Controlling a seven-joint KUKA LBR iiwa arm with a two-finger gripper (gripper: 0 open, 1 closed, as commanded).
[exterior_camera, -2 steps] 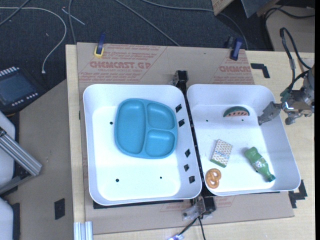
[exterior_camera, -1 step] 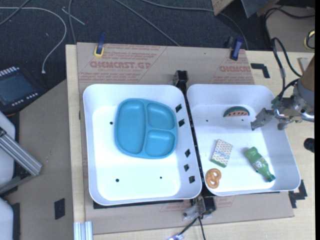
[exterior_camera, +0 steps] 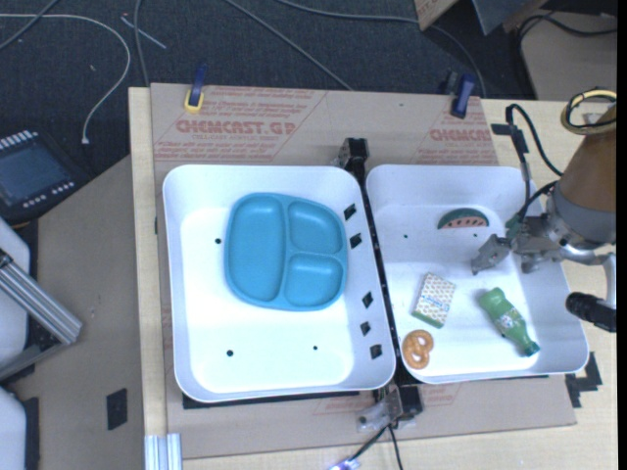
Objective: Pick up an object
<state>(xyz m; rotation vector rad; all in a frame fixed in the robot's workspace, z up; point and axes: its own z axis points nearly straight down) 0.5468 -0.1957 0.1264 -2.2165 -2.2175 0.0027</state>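
The right bin (exterior_camera: 392,189) holds a watermelon slice (exterior_camera: 462,220) near its back wall. A patterned square packet (exterior_camera: 434,299) lies in its middle, an orange pretzel-shaped ring (exterior_camera: 417,349) by the front edge and a green bottle (exterior_camera: 507,320) at the front right. My gripper (exterior_camera: 500,244) hangs over the right part of this bin, between the watermelon slice and the green bottle. It stands open, with nothing between its fingers.
The left bin (exterior_camera: 196,292) holds a blue divided plate (exterior_camera: 286,251). A black divider with clips (exterior_camera: 364,262) runs between the two bins. The arm's body (exterior_camera: 588,189) covers the right bin's far right edge. Cables lie on the floor behind the bench.
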